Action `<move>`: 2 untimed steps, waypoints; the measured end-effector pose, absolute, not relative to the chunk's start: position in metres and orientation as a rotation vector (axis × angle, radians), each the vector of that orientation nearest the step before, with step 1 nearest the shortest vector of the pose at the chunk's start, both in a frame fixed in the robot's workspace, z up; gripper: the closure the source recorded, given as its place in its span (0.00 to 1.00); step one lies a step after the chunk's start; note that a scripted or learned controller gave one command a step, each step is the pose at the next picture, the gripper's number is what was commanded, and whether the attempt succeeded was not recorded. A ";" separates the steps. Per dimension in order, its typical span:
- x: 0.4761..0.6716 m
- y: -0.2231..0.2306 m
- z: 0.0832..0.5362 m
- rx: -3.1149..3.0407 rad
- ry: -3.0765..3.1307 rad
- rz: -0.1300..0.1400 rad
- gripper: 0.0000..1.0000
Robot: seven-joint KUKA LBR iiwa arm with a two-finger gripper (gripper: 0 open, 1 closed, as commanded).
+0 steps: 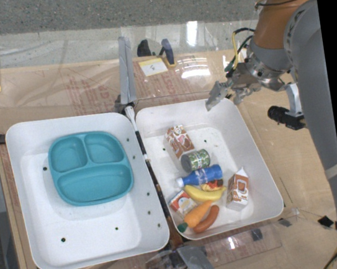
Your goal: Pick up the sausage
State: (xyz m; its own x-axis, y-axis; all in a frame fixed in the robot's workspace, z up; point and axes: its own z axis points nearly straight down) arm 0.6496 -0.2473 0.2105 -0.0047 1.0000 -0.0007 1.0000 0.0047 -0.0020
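The sausage (211, 219) is a short red-brown piece lying at the near edge of the right bin (250, 143), pressed against an orange carrot (195, 215). My gripper (220, 96) hangs over the bin's far rim, well away from the sausage at the opposite end of the bin. It looks open, with nothing between its fingers.
Packed around the sausage are a banana (202, 193), a blue bottle (200, 175), a green can (195, 159), a brown carton (180, 140) and two small cartons (238, 189). The left bin (34, 201) holds a teal divided plate (90, 167).
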 end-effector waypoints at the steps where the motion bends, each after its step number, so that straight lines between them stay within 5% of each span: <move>1: 0.613 -0.155 0.136 -2.161 -2.277 0.004 0.00; 2: 0.548 -0.219 0.098 -2.110 -2.326 0.004 0.00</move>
State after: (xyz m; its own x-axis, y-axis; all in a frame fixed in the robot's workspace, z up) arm 0.5479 -0.2194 0.0978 -0.0969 0.9953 -0.0006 0.9953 0.0969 -0.0026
